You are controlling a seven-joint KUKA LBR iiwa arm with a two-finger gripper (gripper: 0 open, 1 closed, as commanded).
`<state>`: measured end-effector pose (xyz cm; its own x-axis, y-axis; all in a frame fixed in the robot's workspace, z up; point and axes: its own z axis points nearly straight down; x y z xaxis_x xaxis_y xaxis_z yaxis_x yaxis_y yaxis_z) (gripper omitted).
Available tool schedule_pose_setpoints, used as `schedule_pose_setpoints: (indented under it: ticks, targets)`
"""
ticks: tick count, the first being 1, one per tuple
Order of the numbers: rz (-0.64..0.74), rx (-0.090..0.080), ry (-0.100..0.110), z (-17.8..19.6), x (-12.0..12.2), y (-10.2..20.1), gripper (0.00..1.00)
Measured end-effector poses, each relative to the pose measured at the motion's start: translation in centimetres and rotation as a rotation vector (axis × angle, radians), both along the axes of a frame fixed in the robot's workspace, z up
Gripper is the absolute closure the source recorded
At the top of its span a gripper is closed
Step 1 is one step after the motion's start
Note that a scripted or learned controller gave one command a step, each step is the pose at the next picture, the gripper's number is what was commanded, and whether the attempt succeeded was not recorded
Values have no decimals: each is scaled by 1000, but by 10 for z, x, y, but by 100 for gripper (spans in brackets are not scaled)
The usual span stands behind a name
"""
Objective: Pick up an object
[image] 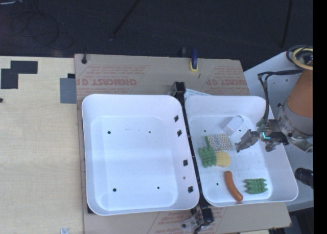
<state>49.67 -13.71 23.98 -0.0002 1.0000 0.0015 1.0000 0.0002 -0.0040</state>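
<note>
Camera view shows your pincer (244,141) spread apart and holding nothing over the right bin (278,187), just beside the patterned block (219,141); drop squarely over it before you close

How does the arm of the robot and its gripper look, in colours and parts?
The arm shows a broad orange band above a grey, ring-shaped wrist. The gripper is dark grey metal with slim fingers and a small teal-green light near its base. A black cable loops beside the arm.
</note>
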Motion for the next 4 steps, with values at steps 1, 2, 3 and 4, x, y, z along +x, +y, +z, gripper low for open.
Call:
schedule_pose_setpoints:
  ticks: [1, 2, 3, 4]
  targets:
    - [-1, 0, -2, -156, -13, 44, 0]
    - [-11, 0, -1, -142, -12, 40, 100]
    - [12, 3, -17, -47, 85, 132, 100]
    - [3, -3, -20, 72, 151, 132, 100]
